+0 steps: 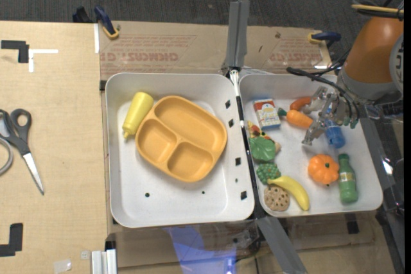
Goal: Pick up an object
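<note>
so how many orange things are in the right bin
2: a carrot near the bin's far side beside the gripper, and a pumpkin nearer the front. Others may hide under the arm.

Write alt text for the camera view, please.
The gripper hangs over the right bin among toy food: carrot, pumpkin, banana, green bottle. The left bin holds a divided orange tray and a yellow bottle.
</note>
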Tool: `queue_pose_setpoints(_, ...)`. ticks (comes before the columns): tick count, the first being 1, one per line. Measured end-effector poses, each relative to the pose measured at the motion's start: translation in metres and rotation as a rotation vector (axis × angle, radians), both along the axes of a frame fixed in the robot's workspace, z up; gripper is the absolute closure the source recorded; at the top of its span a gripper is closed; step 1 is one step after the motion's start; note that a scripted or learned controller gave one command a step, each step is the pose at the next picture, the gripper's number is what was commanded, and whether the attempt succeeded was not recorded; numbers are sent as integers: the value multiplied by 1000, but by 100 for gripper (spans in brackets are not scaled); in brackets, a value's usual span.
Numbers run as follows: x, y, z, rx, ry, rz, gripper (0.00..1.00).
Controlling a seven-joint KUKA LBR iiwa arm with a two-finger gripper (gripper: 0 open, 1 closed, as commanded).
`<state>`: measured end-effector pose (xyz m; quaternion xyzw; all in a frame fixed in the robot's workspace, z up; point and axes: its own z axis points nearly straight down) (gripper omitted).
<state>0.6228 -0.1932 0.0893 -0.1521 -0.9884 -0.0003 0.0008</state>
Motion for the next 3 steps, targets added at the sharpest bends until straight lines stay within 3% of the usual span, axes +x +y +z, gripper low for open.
queue_pose_setpoints(1, 1, 1, 7, -1, 0, 3, 100)
queue_pose_setpoints(2, -61, -2, -1, -1, 4, -371, 100)
queue_pose_setpoints(3, -29, 56, 145, -3, 1, -542, 100)
